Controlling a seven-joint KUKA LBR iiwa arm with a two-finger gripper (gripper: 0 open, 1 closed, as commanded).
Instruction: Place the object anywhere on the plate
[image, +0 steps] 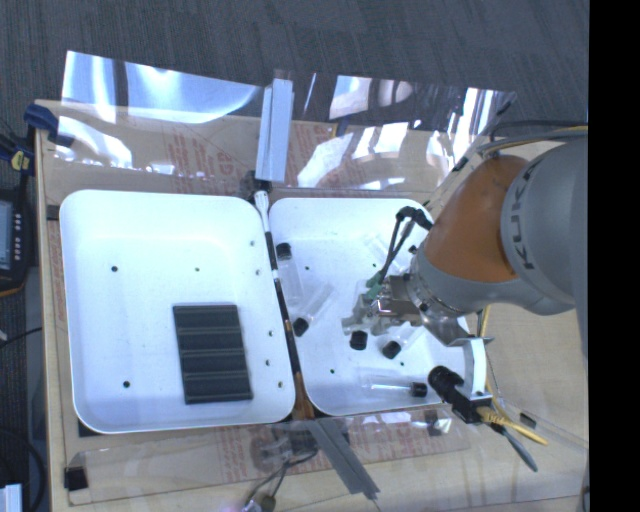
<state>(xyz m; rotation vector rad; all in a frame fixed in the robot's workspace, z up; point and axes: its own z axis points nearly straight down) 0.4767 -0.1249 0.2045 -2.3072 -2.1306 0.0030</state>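
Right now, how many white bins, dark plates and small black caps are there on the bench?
White bins: 2
Dark ribbed plate: 1
Small black caps: 5
Total: 8

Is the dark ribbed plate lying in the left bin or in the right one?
In the left bin: the dark ribbed plate lies flat on its floor.

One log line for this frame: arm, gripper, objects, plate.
arm: over right bin | gripper: low among clear vials, grasp unclear | vials: scattered in right bin | plate: dark, left bin, nothing on it
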